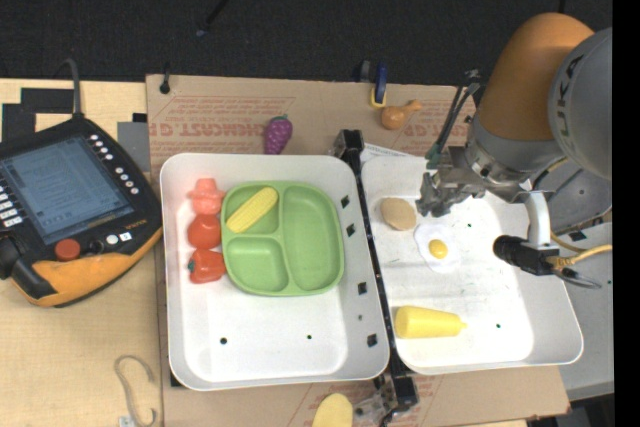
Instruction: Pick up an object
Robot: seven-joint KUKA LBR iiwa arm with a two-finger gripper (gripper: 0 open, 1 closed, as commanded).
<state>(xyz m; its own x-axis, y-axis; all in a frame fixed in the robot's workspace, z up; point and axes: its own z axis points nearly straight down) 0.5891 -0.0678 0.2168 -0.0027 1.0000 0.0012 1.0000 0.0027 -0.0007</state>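
Grey two-finger gripper (437,198) hangs over the right white bin (545,335), near its far-left corner; finger state cannot be told. Tan rounded potato-like piece (398,213) lies just left of it, flat white fried egg toy (438,249) just toward the near edge.

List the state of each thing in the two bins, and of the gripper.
green divided plate: flat in left bin, holding the corn
corn: lying in the plate's upper left compartment
red and pink toy foods: beside the plate's left edge
tan potato: resting in right bin
fried egg: flat, yolk up
yellow piece: on its side near the front wall
gripper: low over right bin, between potato and egg
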